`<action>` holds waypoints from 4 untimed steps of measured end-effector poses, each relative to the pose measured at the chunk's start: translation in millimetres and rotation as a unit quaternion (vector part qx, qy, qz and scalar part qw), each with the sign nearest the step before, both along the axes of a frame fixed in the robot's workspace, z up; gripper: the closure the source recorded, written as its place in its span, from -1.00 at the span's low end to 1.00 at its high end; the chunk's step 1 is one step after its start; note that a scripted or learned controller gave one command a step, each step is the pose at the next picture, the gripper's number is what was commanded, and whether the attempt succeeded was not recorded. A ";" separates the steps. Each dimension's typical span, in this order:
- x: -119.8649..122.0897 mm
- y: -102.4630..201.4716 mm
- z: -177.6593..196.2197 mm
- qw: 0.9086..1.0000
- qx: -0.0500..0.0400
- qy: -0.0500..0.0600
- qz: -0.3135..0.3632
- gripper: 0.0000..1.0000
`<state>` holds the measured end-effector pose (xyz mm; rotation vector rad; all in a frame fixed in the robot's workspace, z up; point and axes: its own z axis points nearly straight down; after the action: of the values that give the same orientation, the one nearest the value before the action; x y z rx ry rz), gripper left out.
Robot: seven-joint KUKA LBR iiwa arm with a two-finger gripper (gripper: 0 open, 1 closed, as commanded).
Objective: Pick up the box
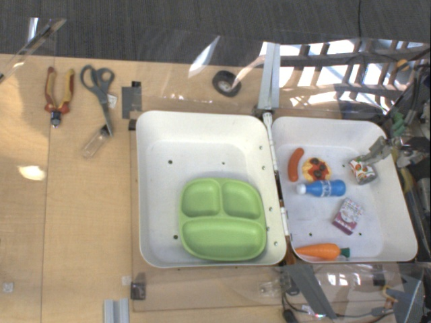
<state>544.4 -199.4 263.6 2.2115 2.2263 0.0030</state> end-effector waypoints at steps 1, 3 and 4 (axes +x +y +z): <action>-2.0 -5.9 -168.4 1.000 0.000 -0.001 0.018 -1.00; -40.2 16.1 -161.8 0.999 -0.006 -0.011 0.042 1.00; -40.3 16.1 -161.8 0.999 -0.006 -0.011 0.042 -1.00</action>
<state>504.1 -183.3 101.8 2.0990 2.3008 0.0147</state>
